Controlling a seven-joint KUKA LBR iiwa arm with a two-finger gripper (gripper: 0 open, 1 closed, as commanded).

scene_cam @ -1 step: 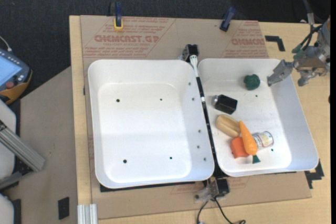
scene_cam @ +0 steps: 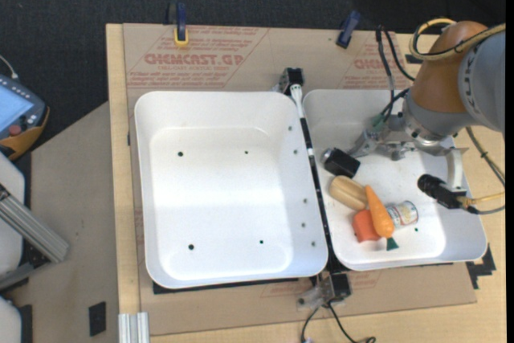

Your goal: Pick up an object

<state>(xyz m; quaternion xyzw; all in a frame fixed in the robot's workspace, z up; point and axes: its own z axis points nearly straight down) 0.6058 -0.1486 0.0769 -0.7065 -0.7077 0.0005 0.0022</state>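
- Worktop (scene_cam: 124, 285): brown board with red lettering, carrying two shallow white bins side by side.
- Two blue clamps (scene_cam: 179, 18) on the board's far edge, one above each bin.
- One left bin (scene_cam: 144, 173): four small dark dots on its floor.
- One right bin (scene_cam: 462, 241): holds all the loose objects, grouped in its near-left part.
- One black block (scene_cam: 341, 163): tilted, near the right bin's left wall, the farthest back of the group.
- One tan cylinder (scene_cam: 348, 191): on its side, just in front of the black block; cannot tell whether they touch.
- One carrot (scene_cam: 377, 213): orange, lying slantwise, its upper end against the tan cylinder's right end.
- One red-orange piece (scene_cam: 364, 229): tucked against the carrot's left side, in front of the tan cylinder.
- One small jar (scene_cam: 402, 214): on its side, silvery with a yellow label, touching the carrot's right side.
- One green bit (scene_cam: 392, 245): at the carrot's lower tip; cannot tell whether it belongs to the carrot.
- One arm (scene_cam: 482, 76): grey with an orange band, reaching in from the right over the far part of the right bin.
- One gripper (scene_cam: 384, 142): over the right bin's far half, just right of the black block, apart from the carrot group; whether it is open or closed cannot be told from this angle.
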